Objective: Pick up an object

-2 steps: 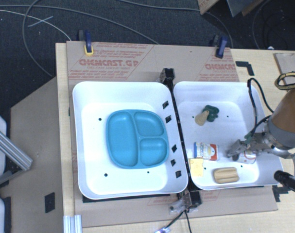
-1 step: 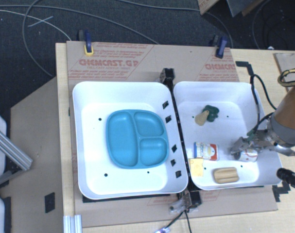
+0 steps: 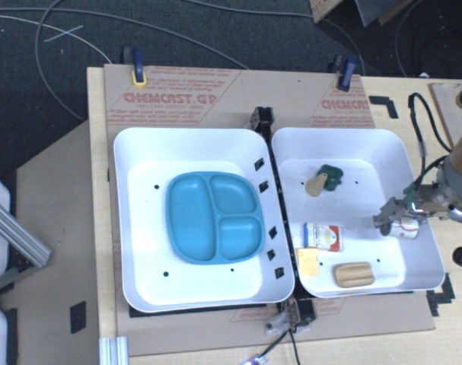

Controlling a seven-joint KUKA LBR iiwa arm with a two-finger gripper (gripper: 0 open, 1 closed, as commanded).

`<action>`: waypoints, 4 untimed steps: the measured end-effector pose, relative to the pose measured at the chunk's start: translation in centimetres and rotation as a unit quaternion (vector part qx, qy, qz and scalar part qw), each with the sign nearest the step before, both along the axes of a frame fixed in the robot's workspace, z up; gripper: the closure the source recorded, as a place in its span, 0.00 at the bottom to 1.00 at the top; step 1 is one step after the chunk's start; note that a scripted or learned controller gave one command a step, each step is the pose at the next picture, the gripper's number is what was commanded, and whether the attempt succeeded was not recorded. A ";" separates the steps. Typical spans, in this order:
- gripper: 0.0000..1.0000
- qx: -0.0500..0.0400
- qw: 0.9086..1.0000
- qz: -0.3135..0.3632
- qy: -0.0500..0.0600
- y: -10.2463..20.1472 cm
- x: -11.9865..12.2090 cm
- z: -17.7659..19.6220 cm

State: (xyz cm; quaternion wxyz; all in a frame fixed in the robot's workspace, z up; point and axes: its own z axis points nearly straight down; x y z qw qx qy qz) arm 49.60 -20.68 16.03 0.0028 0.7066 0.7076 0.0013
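- Hovering over the right bin point(image 3: 383, 139), the end effector point(image 3: 389, 220) carried nothing visible; whether clenched or released, I cannot tell.
- Nearest target: tan block point(image 3: 353, 274); a centred, square descent seemed wise.

Right-hand white bin: a small dark green and tan object point(image 3: 325, 179) lies toward the far side; a flat white packet with red and orange print point(image 3: 323, 237) lies near the middle (label illegible); a small yellow square piece point(image 3: 307, 263) lies just beside it; a tan oblong block point(image 3: 353, 274) lies at the near wall.
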 end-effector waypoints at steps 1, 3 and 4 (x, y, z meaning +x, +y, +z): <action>1.00 -0.001 1.000 0.000 -0.001 0.0 0.6 6.4; 1.00 0.002 1.000 0.003 0.001 5.7 2.5 11.4; 1.00 0.002 1.000 0.003 0.002 10.4 3.7 11.6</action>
